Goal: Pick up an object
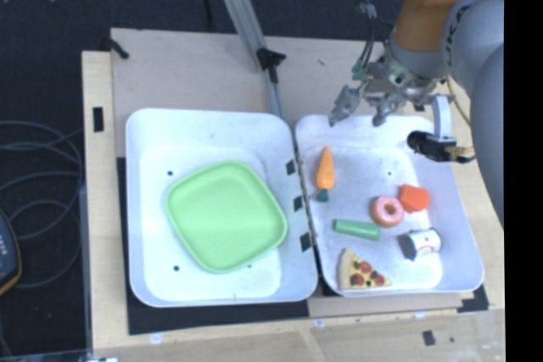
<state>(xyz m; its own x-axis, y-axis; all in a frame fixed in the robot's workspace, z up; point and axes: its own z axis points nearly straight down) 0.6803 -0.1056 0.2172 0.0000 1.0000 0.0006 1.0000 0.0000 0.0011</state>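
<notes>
My gripper (360, 112) hangs over the far edge of the right bin (458, 267), its two fingers spread open with nothing between them. Just below it and slightly to the left lies an orange carrot (325, 168). Further toward the front of that bin lie a green cylinder (356, 228), a pink donut (387, 211), an orange-red piece (413, 197), a small white, black and red object (420, 243) and a pizza slice (360, 270). All of them rest on the bin floor, apart from the gripper.
The left bin (148, 148) holds a light green square plate (225, 216). A metal pole (242, 4) slants down to the divide between the bins. The grey arm with its orange band (433, 0) fills the upper right.
</notes>
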